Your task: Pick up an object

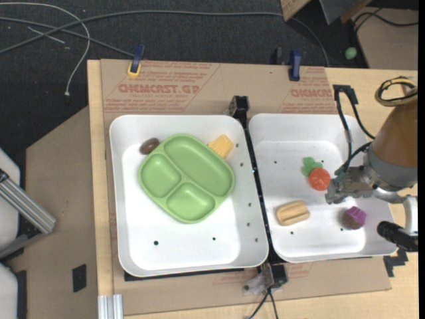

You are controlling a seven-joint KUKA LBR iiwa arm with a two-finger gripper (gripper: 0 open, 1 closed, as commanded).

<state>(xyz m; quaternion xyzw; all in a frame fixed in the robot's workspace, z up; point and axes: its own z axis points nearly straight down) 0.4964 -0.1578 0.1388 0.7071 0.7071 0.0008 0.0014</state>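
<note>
- Over the right bin (285, 128), the gripper (337, 190) hangs low beside a red, round toy tomato with a green leafy top (317, 175); its dark metal fingers are a blurred clump, and I cannot tell whether they are spread or closed, or whether they touch the tomato.
- Just below the gripper lies a small purple, knobbly piece (354, 216), apart from it, on the bin's smooth white floor.
- Further left in the same bin sits a tan, oblong bread roll (293, 212), matt and rounded at both ends.
- Above the gripper rises the arm (398, 145), with a glossy orange band over a grey wrist, and black cables looping beside it.
- Across the divide, the left bin (133, 238) carries a pale green plastic plate (186, 177) with three compartments, set at a slant.
- A yellow wedge-like block (222, 145) touches the plate's upper right rim; a small brown oval thing (149, 145) lies at its upper left rim.
- Both bins are shallow, white and round-cornered, joined by black clips (238, 105) at the middle seam.
- Beneath them, a brown cardboard sheet (166, 85) covers the counter; red printing on it reads roughly "CHEMCAST GP", repeated partly at the right.
- Two blue clamps (137, 59) pin the cardboard's far edge.
- Beyond, dark carpet (199, 18) holds thin pale wires (60, 32).
</note>
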